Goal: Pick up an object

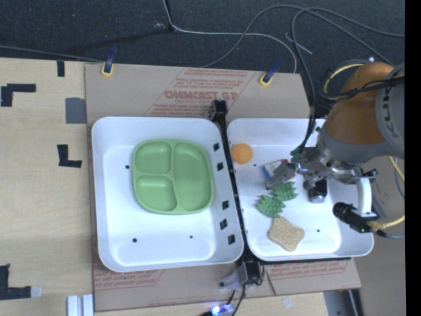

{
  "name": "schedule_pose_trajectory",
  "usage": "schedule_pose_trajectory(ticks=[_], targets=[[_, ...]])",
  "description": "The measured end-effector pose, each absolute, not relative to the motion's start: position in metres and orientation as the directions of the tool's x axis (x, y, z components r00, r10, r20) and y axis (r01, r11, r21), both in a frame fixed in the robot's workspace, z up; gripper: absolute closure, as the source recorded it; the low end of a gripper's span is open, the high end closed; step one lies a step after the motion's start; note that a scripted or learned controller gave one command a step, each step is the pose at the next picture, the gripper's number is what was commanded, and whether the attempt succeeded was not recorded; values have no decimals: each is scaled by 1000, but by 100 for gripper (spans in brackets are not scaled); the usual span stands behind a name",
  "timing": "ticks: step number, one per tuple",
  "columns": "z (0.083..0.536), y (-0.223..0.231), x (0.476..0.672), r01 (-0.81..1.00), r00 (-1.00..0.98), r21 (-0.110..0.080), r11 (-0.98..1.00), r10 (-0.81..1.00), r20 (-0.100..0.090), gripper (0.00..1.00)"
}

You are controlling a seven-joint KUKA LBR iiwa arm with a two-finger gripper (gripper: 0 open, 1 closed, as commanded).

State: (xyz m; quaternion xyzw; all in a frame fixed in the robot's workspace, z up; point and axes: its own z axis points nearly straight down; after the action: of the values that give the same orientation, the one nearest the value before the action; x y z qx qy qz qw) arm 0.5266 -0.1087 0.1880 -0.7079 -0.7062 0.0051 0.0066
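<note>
The right bin (329,242) holds an orange ball (242,153) at its far left, two green leafy pieces (277,199) in the middle, a tan cracker-like slab (285,234) near the front, and a small blue item (269,170) beside the gripper. My gripper (287,174) reaches in from the right and hangs low over the middle of the bin, just above the green pieces and next to the blue item. Its fingers look spread, with nothing between them.
The left bin (112,242) holds a green divided plate (173,176). A black divider with clips (227,196) runs between the bins. Cables (263,25) lie across the dark surface behind. The arm's orange band (362,104) looms over the right bin's right side.
</note>
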Motion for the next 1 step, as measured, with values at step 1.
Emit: schedule_pose_trajectory(ticks=[1], targets=[[196, -108, 530, 1000, -1, -3, 1, 1000, 1, 0]])
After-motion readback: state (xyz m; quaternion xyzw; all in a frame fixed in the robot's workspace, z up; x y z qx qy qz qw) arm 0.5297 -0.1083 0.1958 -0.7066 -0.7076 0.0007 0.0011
